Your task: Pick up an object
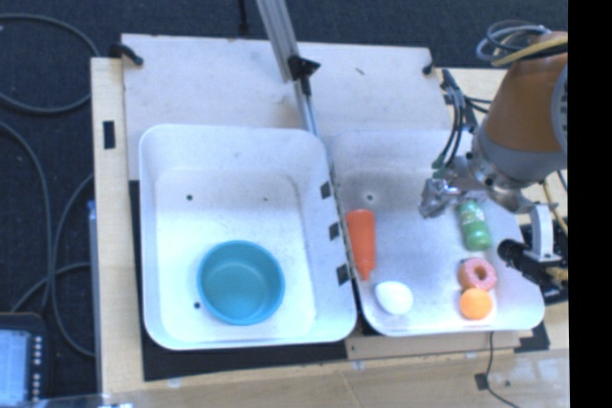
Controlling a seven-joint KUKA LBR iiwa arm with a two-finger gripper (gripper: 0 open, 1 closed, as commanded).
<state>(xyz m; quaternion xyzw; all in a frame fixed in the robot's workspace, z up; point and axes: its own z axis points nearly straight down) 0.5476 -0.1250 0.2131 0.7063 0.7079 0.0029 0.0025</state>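
Note:
My gripper (pixel 442 197) hangs over the right bin (pixel 402 158), near its right-hand side. A green bottle (pixel 472 224) lies just right of it and slightly below, close to the fingers. An orange carrot (pixel 360 241) lies along the bin's left wall. A white egg (pixel 393 297) rests near the front edge. A pink doughnut (pixel 477 274) and an orange ball (pixel 475 304) sit in the front right corner. Nothing shows between the fingers.
The left bin (pixel 191 167) holds a blue bowl (pixel 240 281) near its front. A metal pole (pixel 273 5) slants down from the top to the gap between the bins. Cables trail behind the arm at the right.

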